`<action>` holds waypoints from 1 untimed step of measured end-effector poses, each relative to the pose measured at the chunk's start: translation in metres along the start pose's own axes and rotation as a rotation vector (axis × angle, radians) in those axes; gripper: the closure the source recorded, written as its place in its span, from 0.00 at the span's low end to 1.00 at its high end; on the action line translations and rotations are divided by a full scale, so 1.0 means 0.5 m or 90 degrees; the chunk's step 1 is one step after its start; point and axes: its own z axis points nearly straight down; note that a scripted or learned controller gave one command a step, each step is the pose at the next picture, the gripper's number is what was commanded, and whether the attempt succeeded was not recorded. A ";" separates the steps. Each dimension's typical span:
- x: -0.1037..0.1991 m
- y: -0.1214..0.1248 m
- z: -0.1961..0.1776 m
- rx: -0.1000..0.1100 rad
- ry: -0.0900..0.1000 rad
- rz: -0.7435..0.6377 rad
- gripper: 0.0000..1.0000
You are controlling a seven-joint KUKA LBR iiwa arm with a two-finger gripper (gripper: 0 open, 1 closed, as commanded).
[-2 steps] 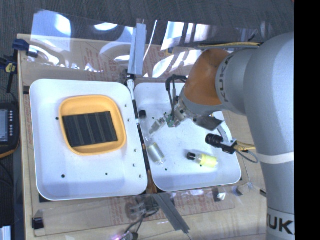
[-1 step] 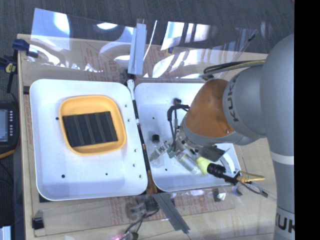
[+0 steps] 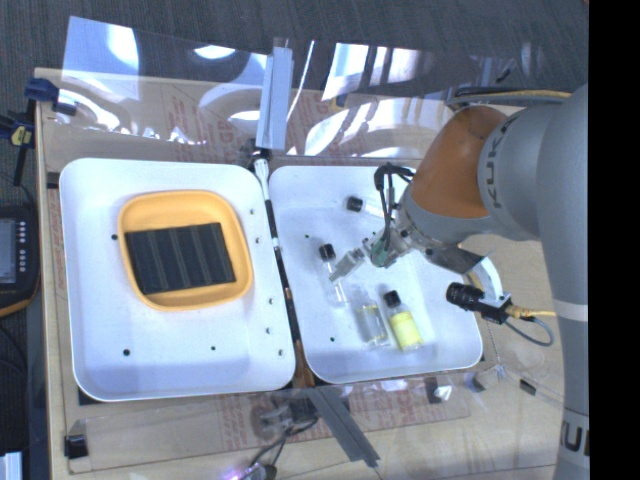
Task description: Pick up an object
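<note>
Camera view, glossy white bins (image 3: 170, 368), ribbed yellow tray (image 3: 180, 203)

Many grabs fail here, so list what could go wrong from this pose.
1. The tool sits low among small bottles; it may nudge the clear vial or yellow bottle rather than grasp one.
2. The clear vial and yellow bottle lie side by side, so both could be caught or pushed together.

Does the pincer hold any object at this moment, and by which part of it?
It cannot be told. The pincer sits low in the right bin near small bottles.
</note>
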 end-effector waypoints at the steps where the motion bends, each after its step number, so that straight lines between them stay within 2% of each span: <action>1: -0.034 0.019 0.060 0.000 0.000 -0.015 0.00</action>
